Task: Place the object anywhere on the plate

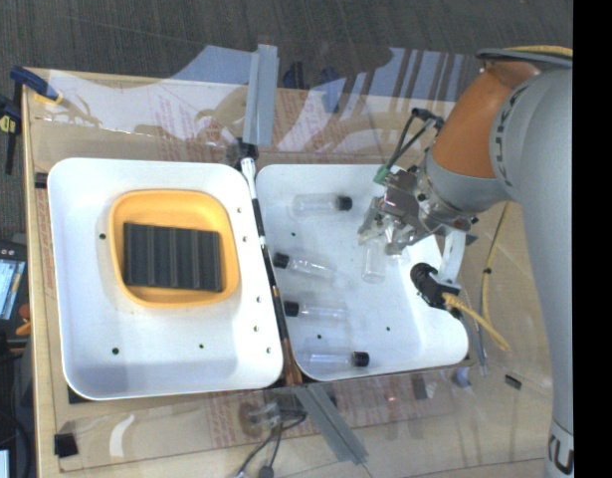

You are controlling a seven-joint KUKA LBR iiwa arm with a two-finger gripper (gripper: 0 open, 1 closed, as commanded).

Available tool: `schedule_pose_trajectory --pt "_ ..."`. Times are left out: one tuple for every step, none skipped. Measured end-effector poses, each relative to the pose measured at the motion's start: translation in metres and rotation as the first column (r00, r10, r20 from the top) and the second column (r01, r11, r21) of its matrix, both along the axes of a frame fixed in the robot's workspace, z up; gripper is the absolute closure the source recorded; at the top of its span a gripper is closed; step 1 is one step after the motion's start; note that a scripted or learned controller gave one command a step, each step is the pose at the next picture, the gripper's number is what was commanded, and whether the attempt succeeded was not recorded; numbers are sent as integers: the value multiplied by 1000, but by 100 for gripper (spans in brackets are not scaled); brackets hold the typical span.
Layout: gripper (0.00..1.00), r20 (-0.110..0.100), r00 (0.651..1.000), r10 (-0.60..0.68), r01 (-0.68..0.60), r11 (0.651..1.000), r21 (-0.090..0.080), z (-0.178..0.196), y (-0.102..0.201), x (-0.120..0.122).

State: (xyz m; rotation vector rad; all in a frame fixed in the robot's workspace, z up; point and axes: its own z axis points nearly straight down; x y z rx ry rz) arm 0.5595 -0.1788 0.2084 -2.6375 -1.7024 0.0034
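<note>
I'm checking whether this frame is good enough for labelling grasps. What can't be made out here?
- Hand, camera view: small and cluttered with cables; whether it holds the clear vial just below it cannot be told.
- Clear vials in the right bin: transparent against white, so their outlines fade.
- Yellow plate in the left bin: its middle is covered by a dark ribbed insert.
- Arm: cut off by the right edge.

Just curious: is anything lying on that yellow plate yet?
No, the yellow plate holds only its dark ribbed centre; the clear vials lie in the right bin.
</note>
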Motion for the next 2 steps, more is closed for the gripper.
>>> schedule_pose_trajectory --pt "100 -2 992 126 -126 992 2 31 36 -14" --pt "100 -3 978 211 -211 978 2 20 56 -23"
